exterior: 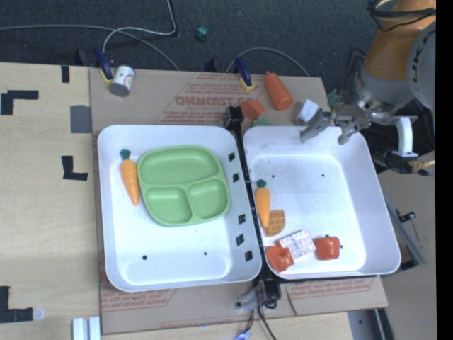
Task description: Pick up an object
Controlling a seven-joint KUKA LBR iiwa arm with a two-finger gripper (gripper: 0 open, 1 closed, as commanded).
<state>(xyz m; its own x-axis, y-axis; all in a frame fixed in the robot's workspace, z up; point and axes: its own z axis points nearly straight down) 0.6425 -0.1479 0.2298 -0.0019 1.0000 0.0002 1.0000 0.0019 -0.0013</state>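
Red lettering is printed on the brown cardboard sheet [191,101] under the two bins; near its far edge a word that seems to read "CHEMCAST" can be made out, while the smaller print along the near edge is too small to be read. A red-and-white printed wrapper [297,246] is seen in the right white bin [357,190], its label illegible.

The wrapper lies near the front wall of that bin, between a red tomato-like toy [327,247] and a second red piece [279,258], touching both. Against the left wall of the same bin an orange plastic carrot with a green top [262,204] is laid lengthwise, with a brown, waffle-like piece [274,222] just beside its lower end.

In the left white bin [113,190] a light green divided plate with three compartments [184,185] is set, and a second orange carrot with a green top [129,178] lies just beside its left edge.

The two-finger gripper [327,127] is held over the far rim of the right bin, well apart from the objects there. Its grey fingers [312,129] are spread apart, with nothing between them.

Beyond the bins, an orange cylindrical toy [278,91] and a small white can [122,80] rest on the cardboard.
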